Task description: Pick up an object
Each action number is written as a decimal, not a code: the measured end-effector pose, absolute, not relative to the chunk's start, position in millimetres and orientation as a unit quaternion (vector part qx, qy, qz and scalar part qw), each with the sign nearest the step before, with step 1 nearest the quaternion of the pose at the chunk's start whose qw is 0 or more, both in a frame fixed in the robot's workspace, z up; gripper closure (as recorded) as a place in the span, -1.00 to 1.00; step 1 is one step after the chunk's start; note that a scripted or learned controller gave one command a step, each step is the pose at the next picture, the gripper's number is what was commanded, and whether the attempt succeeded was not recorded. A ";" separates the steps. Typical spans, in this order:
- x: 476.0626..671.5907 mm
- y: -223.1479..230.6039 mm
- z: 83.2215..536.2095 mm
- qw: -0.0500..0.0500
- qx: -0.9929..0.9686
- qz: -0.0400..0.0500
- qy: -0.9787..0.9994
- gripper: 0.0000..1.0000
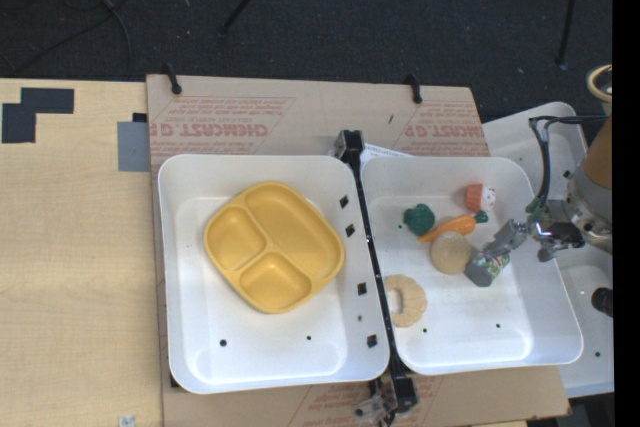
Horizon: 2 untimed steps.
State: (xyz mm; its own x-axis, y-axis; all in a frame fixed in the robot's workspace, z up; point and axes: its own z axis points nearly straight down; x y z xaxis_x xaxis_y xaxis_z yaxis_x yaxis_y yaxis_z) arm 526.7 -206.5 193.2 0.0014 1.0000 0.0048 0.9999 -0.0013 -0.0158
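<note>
Gripper low in the right bin, just beside the tan disc; can't tell how wide the jaws are or whether they hold anything. Risk: carrot and disc sit touching, so a close could nudge both and slip.

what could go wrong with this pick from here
1. The pincer sits low in the right bin, close beside the tan round piece and the orange carrot-like toy; it may nudge them rather than grasp one.
2. Those toys, with the green one, crowd together, so a closing grip could catch two or slip off.
3. The flat ring-shaped piece lies low against the bin floor, likely hard to grip.
</note>
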 end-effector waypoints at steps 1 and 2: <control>528.7 -206.5 197.2 0.004 -0.707 0.002 -0.707 -1.00; 518.4 -206.4 145.4 0.006 -0.707 0.003 -0.707 -1.00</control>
